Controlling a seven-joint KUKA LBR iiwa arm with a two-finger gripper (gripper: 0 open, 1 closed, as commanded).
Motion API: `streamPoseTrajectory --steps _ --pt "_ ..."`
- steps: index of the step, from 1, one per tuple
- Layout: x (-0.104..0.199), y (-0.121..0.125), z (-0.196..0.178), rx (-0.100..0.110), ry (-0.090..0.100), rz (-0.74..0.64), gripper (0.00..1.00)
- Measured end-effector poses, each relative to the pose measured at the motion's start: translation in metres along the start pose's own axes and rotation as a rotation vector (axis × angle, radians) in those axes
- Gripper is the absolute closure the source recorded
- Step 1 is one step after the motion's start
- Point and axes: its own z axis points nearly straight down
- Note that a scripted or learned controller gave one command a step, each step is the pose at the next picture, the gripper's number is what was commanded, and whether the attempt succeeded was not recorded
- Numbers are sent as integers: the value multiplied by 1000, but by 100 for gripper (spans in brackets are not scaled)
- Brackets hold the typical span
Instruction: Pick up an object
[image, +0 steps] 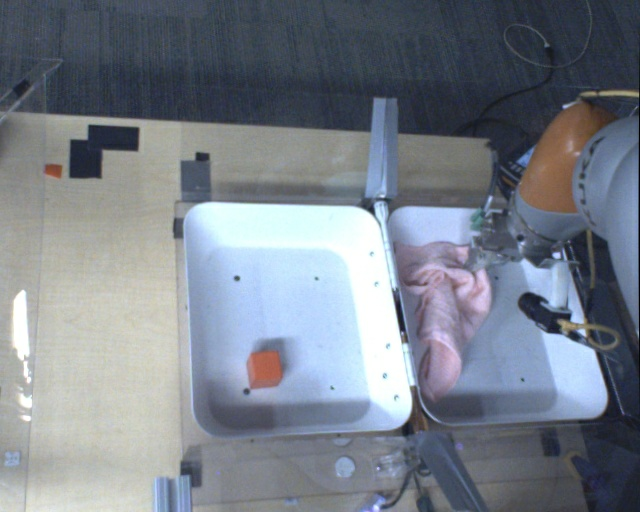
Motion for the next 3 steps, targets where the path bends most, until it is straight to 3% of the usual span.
streamPoseTrajectory --steps 1,2,3 --pt "0 0 0 0 0 0 0" --pt "-2 -21 13 -9 -3 -176 0" --pt "-1 -18 2 -15 -4 -177 100"
